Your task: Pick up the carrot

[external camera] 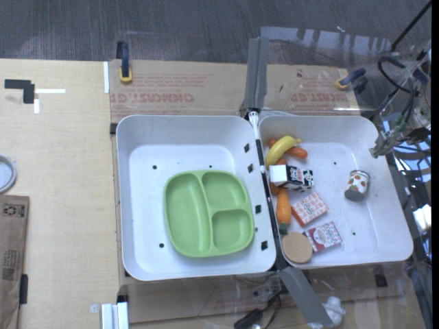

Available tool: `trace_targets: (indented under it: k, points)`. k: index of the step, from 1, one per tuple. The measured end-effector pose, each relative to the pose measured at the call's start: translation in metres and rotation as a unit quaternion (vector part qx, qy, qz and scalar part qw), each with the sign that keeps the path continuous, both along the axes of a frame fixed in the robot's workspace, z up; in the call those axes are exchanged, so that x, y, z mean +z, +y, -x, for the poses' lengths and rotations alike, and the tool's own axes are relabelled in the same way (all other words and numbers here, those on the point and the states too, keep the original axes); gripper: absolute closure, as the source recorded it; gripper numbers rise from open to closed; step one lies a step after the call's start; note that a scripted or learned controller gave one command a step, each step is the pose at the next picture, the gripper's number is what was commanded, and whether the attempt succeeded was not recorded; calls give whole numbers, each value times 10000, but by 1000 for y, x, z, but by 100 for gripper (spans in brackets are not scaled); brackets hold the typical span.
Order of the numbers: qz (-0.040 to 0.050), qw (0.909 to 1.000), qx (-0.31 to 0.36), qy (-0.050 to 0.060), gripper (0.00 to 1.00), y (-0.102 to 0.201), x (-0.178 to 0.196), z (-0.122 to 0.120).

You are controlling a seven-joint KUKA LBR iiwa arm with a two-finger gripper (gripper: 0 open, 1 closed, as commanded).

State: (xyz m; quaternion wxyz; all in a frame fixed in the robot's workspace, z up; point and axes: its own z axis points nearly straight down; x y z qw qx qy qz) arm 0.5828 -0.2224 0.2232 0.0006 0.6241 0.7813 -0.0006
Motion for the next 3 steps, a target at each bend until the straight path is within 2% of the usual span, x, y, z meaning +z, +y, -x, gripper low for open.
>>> trace_targets:
  k: [1,2,3]
  points:
    - [8,10000,4,-7,100,0,9,-1]
    - [3,9932,1163,-8,100,1,-14,-53]
    - [12,9931,1170,-23,100,1,-4,-54]
